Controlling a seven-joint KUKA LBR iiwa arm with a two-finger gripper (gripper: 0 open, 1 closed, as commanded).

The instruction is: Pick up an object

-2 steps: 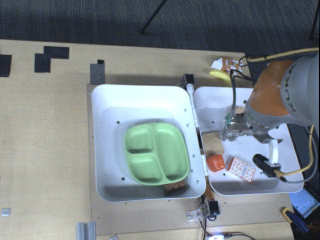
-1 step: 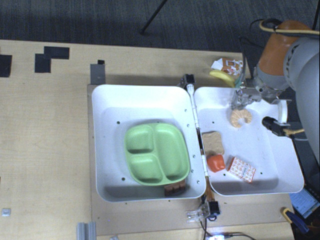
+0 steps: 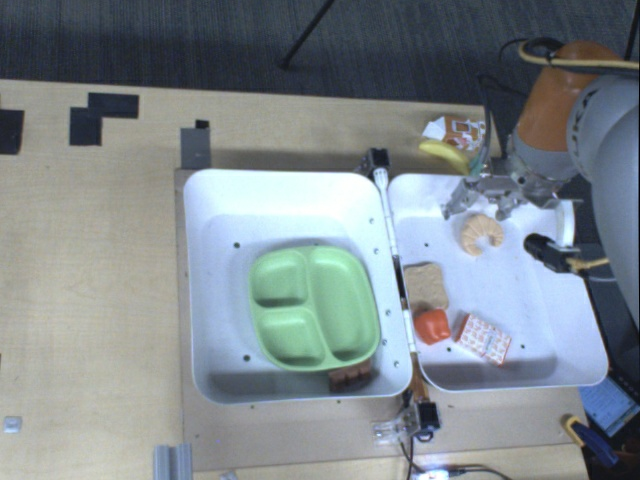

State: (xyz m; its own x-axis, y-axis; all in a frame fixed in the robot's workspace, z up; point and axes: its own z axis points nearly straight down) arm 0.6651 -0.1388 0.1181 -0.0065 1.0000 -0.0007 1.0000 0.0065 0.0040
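My gripper (image 3: 484, 201) hangs over the far part of the right bin (image 3: 560, 368), its fingers spread open just above a tan croissant (image 3: 482, 232). Nothing sits between the fingers. Lower in the same bin lie a brown bread slice (image 3: 427, 285), a red piece (image 3: 432, 326) and a red-and-white patterned packet (image 3: 485, 338). The grey arm with its orange band (image 3: 553, 108) comes in from the right.
The left bin (image 3: 215, 228) holds a green divided plate (image 3: 312, 306) with a brown item (image 3: 349, 375) at its near edge. A banana (image 3: 443, 153) and a small package (image 3: 457, 129) lie on the bench behind the right bin. A black part (image 3: 548, 251) sticks in at the right.
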